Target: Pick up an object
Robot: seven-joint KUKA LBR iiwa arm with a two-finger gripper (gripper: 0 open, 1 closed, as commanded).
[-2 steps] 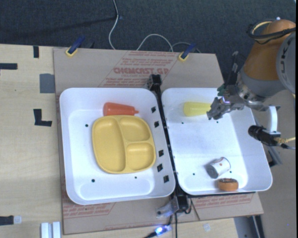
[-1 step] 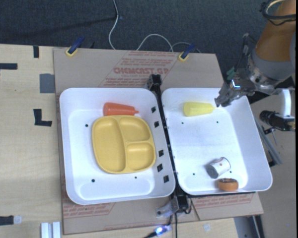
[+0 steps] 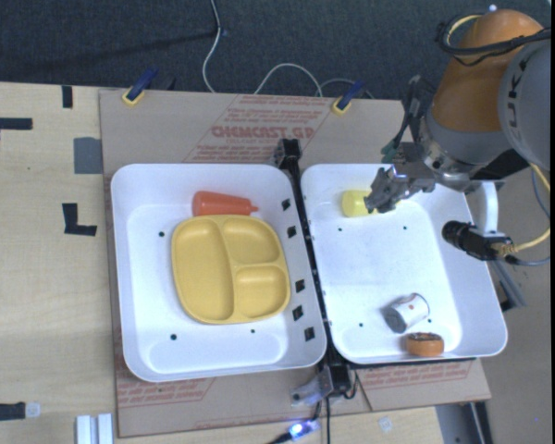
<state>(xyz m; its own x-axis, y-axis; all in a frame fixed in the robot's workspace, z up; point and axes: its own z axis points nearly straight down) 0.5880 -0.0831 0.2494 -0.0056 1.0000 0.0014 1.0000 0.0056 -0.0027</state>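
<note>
Two smooth white bins sit on brown cardboard. At the right bin's far end, the gripper touches a small round yellow object; whether it grips it, I cannot tell.

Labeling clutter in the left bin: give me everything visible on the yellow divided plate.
The yellow divided plate is a rounded-square tray, matte and plastic-looking, with three compartments: one large on the camera view's left, two smaller on its right. All compartments look bare. It lies flat, right side up, slightly rotated, in the middle of the left bin. An orange carrot-like object lies at its far edge, apparently touching the rim.
</note>
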